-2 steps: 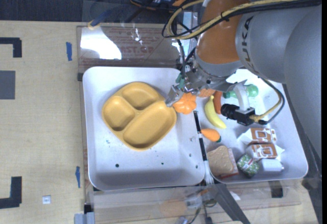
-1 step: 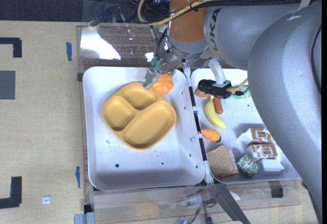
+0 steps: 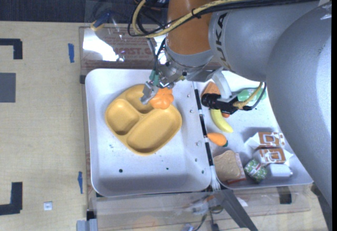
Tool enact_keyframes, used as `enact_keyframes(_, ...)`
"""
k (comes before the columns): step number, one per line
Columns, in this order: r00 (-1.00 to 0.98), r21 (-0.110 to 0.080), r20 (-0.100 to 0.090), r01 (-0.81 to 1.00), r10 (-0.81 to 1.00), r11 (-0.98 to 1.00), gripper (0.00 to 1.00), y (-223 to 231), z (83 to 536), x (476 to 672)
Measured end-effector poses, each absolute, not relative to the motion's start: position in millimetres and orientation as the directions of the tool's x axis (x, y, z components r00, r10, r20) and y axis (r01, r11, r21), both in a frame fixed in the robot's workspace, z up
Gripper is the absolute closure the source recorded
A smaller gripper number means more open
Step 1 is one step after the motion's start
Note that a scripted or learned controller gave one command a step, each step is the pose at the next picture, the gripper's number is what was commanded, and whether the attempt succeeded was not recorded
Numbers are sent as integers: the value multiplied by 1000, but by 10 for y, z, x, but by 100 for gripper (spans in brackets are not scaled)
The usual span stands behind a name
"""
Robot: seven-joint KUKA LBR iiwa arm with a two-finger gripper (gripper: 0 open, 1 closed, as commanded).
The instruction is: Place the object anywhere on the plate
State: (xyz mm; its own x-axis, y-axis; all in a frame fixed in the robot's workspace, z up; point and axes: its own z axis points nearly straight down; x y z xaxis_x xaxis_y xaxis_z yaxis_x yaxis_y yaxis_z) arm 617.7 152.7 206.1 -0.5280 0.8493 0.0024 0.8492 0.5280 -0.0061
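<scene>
While the gripper (image 3: 152, 88) hangs over the yellow plastic divided plate (image 3: 143, 119), its hold cannot be told. The small orange lumpy toy (image 3: 162, 99) sits at the plate's back rim, so a bump could roll it off into the left white bin (image 3: 158, 172).

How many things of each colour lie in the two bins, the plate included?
Yellow: 2, plate, banana
Orange: 2, orange toy, orange piece
Brown: 1, bread
Green: 1, green toy
White: 1, carton
Total: 7
</scene>
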Motion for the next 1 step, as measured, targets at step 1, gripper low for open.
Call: enact_keyframes(1,-527,-6,2,850,850,527,0,1524,2062,6178)
